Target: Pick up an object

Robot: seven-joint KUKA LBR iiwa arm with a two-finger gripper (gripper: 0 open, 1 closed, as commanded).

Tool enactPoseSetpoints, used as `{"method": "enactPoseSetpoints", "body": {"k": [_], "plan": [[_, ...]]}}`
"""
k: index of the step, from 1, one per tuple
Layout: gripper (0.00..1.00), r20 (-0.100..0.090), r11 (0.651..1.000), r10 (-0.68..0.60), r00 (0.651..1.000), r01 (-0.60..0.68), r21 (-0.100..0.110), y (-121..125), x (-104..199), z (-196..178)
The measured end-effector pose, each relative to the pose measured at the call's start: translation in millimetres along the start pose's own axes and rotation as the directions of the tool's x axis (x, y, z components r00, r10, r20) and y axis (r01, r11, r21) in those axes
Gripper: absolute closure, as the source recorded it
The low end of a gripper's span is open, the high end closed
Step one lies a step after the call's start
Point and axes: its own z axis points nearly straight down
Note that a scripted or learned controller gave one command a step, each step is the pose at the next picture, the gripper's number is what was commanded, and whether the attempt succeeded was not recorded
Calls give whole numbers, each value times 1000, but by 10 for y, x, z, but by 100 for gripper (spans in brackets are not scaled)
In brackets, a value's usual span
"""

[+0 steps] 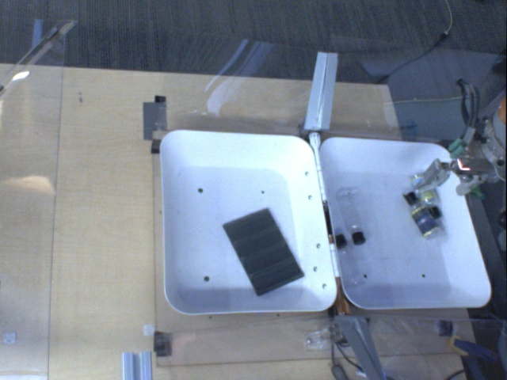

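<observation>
A dark grey ribbed rectangular pad [263, 251] lies flat and slightly turned in the left bin [182, 165], towards its front. Two small black pieces [349, 239] sit close together at the left side of the right bin [380, 287]. My gripper [424, 210] reaches in from the right and hangs low over the right part of the right bin, well apart from the black pieces and far from the pad. A small bluish bit shows at its lower tip; I cannot tell what it is.
A metal bar [320, 93] runs back from the seam between the bins. Brackets [155, 117] sit on the wooden bench [79, 212] by the left bin's corners. Cables lie at the far right.
</observation>
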Motion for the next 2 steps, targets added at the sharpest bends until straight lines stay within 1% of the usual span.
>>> {"method": "enactPoseSetpoints", "body": {"k": [1,2], "plan": [[0,1,999,-37,999,37,-5,-20,-159,1474],[0,1,997,-82,997,82,-4,-473,-195,950]]}}
